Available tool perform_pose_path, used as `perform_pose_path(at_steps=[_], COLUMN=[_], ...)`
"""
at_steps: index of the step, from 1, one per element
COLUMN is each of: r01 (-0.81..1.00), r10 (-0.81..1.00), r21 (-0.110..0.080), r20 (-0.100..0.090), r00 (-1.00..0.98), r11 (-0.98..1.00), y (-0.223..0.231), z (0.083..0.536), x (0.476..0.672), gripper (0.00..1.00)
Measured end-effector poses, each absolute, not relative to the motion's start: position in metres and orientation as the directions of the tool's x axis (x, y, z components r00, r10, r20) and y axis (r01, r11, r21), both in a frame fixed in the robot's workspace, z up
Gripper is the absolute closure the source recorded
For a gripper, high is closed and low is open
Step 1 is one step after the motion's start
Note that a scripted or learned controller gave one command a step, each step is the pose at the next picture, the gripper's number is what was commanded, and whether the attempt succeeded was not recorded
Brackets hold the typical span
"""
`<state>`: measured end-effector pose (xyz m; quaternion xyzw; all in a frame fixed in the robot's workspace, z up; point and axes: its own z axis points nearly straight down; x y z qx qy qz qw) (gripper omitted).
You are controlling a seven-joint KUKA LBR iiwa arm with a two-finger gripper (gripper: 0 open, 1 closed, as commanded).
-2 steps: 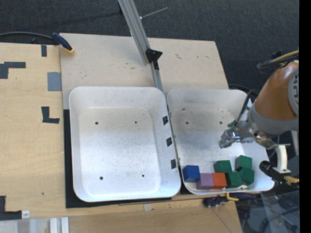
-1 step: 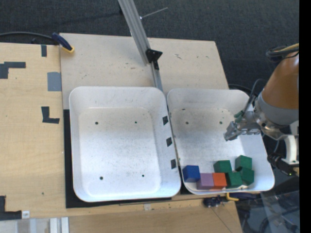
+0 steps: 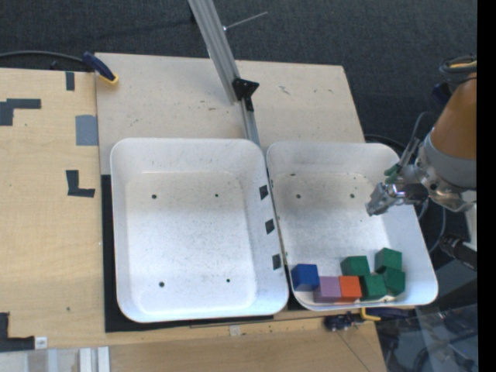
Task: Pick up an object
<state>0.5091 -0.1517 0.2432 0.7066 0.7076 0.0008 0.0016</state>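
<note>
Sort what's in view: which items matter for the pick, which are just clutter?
Job: gripper; right bin; blue block; purple block; orange block; green blocks.

Clutter: left bin; metal pole; blue-and-yellow clamp.

Two bins sit side by side on the bench (image 3: 310, 99), touching along their inner rims. The left bin (image 3: 124, 208) lies beside the right bin (image 3: 325, 155). In the right bin a cluster of blocks (image 3: 350, 279) is crowded into the near right corner, against the near wall. The gripper (image 3: 381, 200) hangs over the right bin's right side, farther back than the blocks. A slanted rail (image 3: 213, 33) runs from the far side down to where the bins meet.
</note>
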Motion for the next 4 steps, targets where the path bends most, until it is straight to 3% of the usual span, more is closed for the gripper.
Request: perform_pose_path(at_steps=[4], r01=[1.000], r10=[1.000], r21=[0.000], r20=[0.001], r00=[-0.006], r11=[0.006], y=[0.031], z=[0.257], x=[0.607], gripper=[1.00])
